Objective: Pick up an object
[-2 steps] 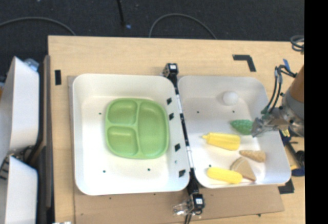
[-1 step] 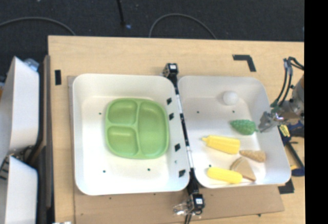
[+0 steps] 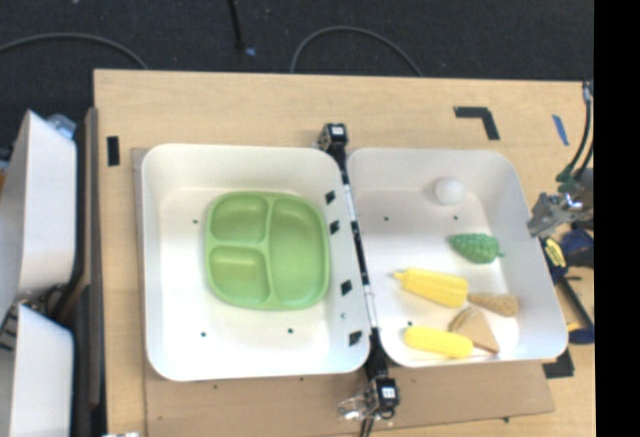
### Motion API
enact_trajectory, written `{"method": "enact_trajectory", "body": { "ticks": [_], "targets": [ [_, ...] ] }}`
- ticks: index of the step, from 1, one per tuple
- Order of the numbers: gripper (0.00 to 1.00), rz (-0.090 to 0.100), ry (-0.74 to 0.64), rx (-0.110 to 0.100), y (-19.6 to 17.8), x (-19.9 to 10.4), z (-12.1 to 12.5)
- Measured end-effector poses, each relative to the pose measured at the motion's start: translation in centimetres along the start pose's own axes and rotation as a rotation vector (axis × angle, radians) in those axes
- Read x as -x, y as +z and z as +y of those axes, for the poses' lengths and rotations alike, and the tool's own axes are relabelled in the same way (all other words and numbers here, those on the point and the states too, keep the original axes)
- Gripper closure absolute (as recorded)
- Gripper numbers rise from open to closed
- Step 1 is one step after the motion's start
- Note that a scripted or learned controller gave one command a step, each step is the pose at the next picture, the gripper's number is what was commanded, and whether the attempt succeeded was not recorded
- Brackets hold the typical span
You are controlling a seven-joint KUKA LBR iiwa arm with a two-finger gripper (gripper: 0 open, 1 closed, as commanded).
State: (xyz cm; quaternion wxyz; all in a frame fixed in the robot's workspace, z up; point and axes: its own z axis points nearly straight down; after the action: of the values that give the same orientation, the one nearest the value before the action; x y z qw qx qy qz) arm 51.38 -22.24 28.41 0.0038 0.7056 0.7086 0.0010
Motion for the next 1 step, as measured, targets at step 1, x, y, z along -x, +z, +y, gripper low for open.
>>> {"method": "enact_trajectory", "body": {
  "ticks": [1],
  "targets": [
    [1.0,0.003,-0.002,-0.005,-1.15,0.11,0.18]
  ]
}}
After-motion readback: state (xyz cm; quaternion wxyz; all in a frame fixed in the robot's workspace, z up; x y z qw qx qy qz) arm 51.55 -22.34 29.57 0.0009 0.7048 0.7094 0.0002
